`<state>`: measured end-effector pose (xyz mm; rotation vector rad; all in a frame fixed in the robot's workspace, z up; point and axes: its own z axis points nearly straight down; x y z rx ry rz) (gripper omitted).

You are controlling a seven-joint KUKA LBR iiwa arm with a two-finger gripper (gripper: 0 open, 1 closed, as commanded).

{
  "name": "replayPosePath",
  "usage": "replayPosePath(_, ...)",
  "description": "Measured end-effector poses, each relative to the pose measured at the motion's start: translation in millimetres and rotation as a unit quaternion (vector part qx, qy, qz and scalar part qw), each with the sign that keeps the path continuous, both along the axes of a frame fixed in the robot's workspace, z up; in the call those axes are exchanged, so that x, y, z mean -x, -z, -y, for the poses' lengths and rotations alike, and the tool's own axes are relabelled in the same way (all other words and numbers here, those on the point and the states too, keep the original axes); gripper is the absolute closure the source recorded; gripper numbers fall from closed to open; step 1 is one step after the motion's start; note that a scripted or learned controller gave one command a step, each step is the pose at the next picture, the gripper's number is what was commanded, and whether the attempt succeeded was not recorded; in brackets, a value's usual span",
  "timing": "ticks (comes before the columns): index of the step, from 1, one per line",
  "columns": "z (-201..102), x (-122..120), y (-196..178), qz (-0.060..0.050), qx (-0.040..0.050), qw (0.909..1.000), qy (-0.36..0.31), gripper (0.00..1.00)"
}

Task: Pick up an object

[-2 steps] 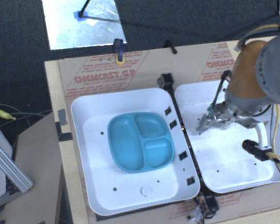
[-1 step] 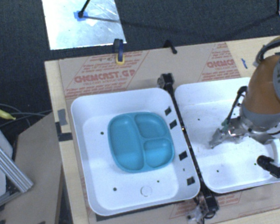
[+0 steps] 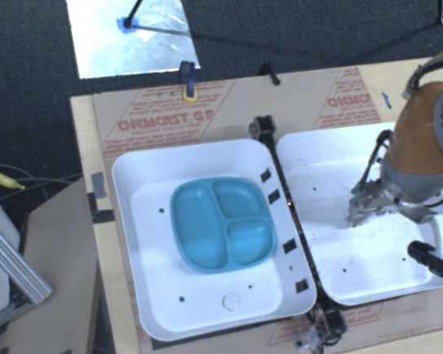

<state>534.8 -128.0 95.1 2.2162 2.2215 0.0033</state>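
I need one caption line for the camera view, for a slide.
Gripper low in the right bin; blue divided plate sits in the left bin.

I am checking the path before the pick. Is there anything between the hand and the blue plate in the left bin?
Yes. The hand is low over the right bin, while the blue plate lies in the left bin. The raised bin walls with black clips run between them.

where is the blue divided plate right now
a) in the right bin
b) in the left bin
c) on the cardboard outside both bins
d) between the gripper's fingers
b, the blue divided plate lies flat in the middle of the left bin, while the gripper is over the right bin, well apart from it.
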Motion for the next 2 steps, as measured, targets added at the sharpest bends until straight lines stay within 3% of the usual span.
replayPosePath(1, -103, 24, -171, 0.007, -0.0028, 1.0, -0.006, 1.0)
replayPosePath(2, -148, 48, -156, -0.002, -0.0016, 1.0, -0.003, 1.0)
